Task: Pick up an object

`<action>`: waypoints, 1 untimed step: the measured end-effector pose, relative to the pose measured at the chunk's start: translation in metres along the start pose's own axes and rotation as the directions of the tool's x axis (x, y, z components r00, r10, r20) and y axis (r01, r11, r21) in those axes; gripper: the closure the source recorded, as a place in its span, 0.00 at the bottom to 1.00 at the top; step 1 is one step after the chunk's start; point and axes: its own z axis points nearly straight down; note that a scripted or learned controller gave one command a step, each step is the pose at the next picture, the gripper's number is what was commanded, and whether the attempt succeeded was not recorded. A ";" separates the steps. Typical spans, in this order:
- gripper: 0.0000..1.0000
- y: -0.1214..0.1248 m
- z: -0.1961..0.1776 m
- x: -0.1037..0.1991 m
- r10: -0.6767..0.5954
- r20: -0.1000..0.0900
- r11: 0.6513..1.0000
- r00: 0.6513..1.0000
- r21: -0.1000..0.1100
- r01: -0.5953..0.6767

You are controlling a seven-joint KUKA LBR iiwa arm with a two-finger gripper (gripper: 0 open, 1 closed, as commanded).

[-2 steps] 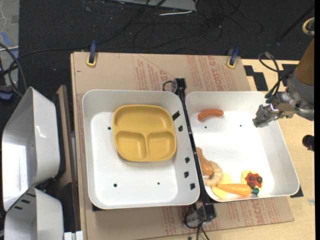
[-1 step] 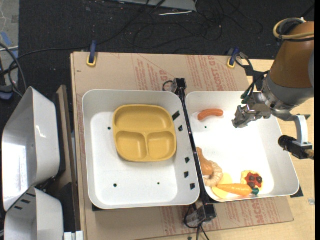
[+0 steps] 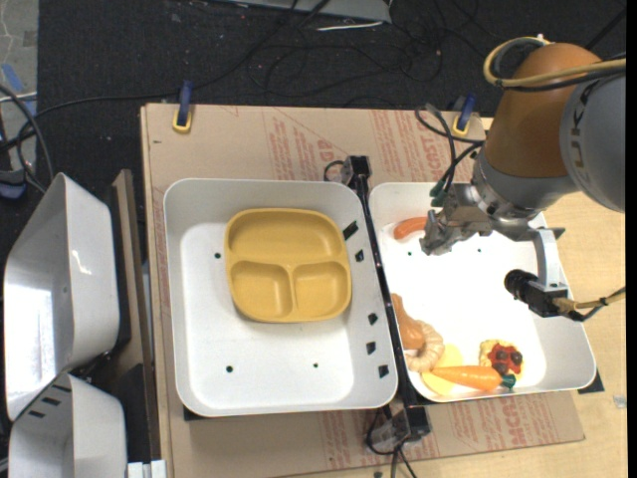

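Orange plastic carrot (image 3: 466, 375) lies nearest in the right white bin (image 3: 567, 342); the grey two-finger gripper (image 3: 439, 240), grip state unclear, hovers beside a far pinkish sausage-shaped toy (image 3: 407, 229), seemingly its target.

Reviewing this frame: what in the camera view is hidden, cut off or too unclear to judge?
- Hand: seen from above under the wrist; whether its fingers are open or shut is unclear.
- Orange-red item in the right bin: partly covered by the hand, identity unclear.
- Toy food pile at the bin's near-left corner: pieces overlap, individual shapes blurred.
- Arm: cut off by the right edge.
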 end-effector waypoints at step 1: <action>1.00 0.003 0.010 0.056 0.000 0.000 1.000 1.000 0.001 0.000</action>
